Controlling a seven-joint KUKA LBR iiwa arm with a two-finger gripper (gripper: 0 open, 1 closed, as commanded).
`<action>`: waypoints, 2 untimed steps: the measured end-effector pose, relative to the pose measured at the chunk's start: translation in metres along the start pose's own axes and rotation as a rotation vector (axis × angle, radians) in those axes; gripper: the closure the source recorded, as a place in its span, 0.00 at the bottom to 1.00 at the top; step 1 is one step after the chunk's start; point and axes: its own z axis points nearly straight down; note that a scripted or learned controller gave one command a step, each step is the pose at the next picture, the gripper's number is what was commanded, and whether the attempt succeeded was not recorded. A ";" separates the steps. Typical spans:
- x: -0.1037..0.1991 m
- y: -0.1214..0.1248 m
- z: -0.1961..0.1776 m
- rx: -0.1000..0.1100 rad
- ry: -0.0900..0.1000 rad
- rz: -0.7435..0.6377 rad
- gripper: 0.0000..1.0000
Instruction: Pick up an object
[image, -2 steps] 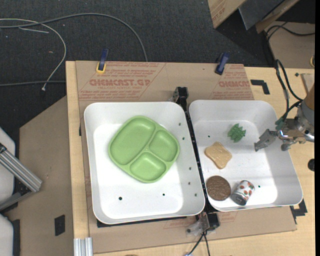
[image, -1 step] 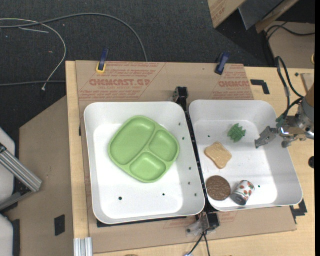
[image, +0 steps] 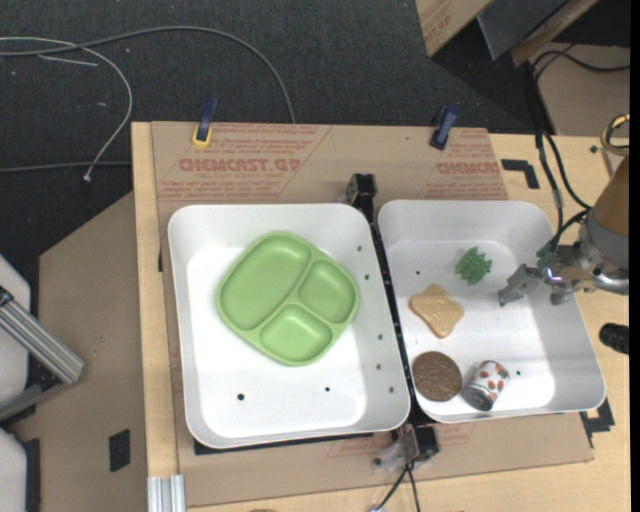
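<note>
The right bin (image: 570, 350) holds a green spiky toy (image: 473, 265), a tan bread-shaped piece (image: 437, 310), a brown round disc (image: 437, 375) and a small patterned cup (image: 485, 384) lying on its side. My gripper (image: 533, 290) hangs over the right part of this bin, to the right of the green toy and apart from it. Its fingers (image: 513, 288) are spread open with nothing between them.
The left bin (image: 200, 390) carries a light green divided plate (image: 288, 297). A black divider with clamps runs between the bins (image: 380, 290). Cables trail along the bench's right side (image: 555, 170). Cardboard lies under both bins.
</note>
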 end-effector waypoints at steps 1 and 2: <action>0.001 -0.001 0.053 0.004 0.002 0.000 0.00; 0.000 0.001 0.038 -0.003 -0.001 0.000 1.00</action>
